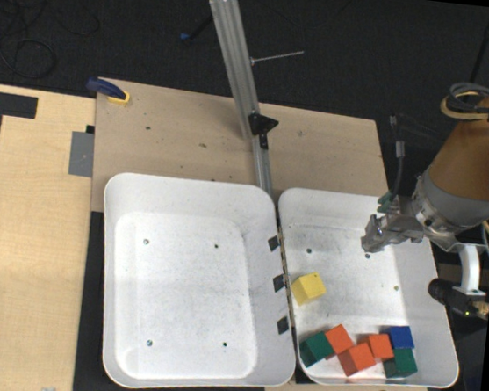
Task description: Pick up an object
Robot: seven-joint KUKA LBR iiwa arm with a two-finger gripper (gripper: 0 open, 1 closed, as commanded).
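Over the right bin point(435, 369), toward its far right, we see the gripper point(373, 240); whether it is clenched or released we cannot tell. Left and nearer lies a yellow block point(309, 288). Along the near edge cluster green point(317, 346), orange point(358, 352) and blue point(400, 336) blocks. Beside it sits the left bin point(130, 187).

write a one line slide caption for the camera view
End effector poised over the right bin, above a lone yellow block and a cluster of coloured blocks at the bin's near edge.
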